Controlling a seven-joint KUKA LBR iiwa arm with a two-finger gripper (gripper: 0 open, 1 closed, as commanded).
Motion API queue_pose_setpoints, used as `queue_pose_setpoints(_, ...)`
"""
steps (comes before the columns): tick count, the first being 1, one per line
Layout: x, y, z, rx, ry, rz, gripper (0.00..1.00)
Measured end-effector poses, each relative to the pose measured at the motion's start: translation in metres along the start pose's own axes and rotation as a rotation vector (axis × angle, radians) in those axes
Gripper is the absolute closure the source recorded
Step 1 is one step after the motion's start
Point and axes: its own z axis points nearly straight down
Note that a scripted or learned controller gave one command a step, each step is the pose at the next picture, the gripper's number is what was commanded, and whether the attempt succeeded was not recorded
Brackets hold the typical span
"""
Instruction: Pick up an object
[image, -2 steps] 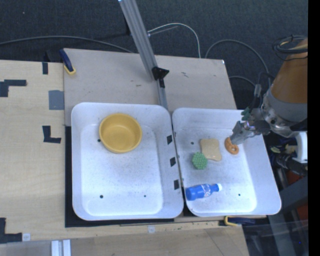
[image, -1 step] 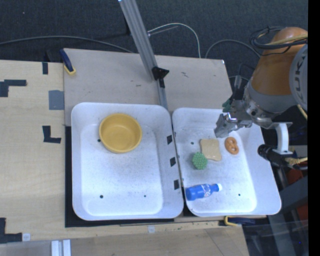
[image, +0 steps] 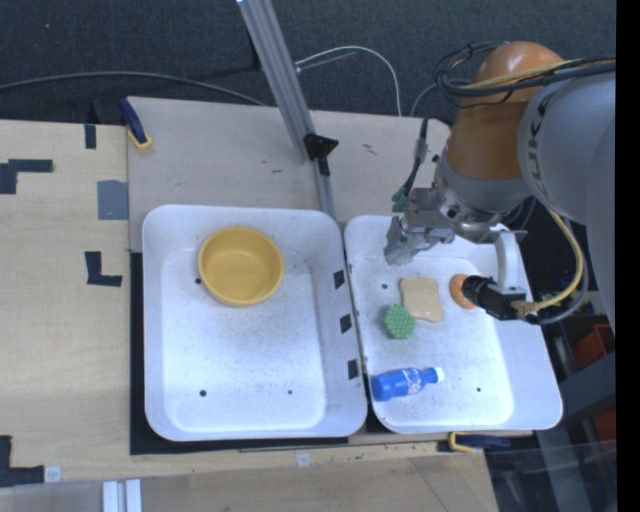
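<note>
Gripper hovering over upper left corner of right bin, near divider edge; finger gap impossible to judge. Tan block lying just below gripper, green ball touching its lower left. Blue bottle lying lower down, open floor to its right. Orange object sitting right of block. Yellow bowl sitting upper left in left bin, open floor below.

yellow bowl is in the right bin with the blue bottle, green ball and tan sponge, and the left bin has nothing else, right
Not quite. The camera view shows the yellow bowl alone in the left bin, not in the right bin. The blue bottle, green ball and tan sponge do lie in the right bin, below the end effector.
</note>
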Motion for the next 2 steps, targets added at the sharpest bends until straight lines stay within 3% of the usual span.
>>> queue_pose_setpoints(1,0.046,0.022,0.017,0.001,-0.001,0.001,1.0)
queue_pose_setpoints(2,0.099,0.036,0.011,-0.001,0.0,0.0,1.0)
